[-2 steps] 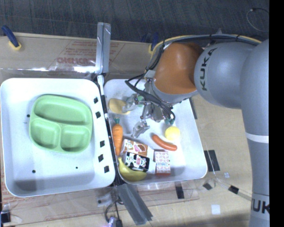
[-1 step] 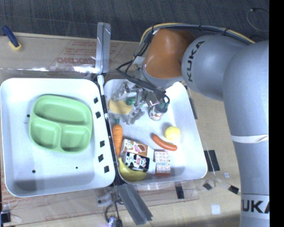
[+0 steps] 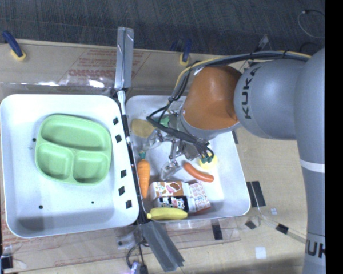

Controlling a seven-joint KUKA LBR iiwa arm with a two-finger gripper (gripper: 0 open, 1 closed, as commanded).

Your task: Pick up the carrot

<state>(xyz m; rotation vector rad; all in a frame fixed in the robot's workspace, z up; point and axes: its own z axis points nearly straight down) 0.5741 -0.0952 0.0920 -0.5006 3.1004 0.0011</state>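
Note:
The carrot [image 3: 143,177] is orange and lies lengthwise along the left wall of the right bin [image 3: 233,170], untouched. My gripper [image 3: 172,156] hangs over the middle of that bin, a little to the right of the carrot and slightly above it in the view. Its metal fingers [image 3: 174,150] point down with a gap between them, and nothing sits in that gap. The orange wrist band and grey arm cover the upper part of the bin.
A red sausage [image 3: 198,172] lies just right of the gripper, with a yellow piece [image 3: 209,160] beside it. A printed carton [image 3: 180,195] and a banana [image 3: 167,214] sit at the bin's front. A tan item [image 3: 141,127] lies behind. The left bin holds a green divided tray [image 3: 74,148].

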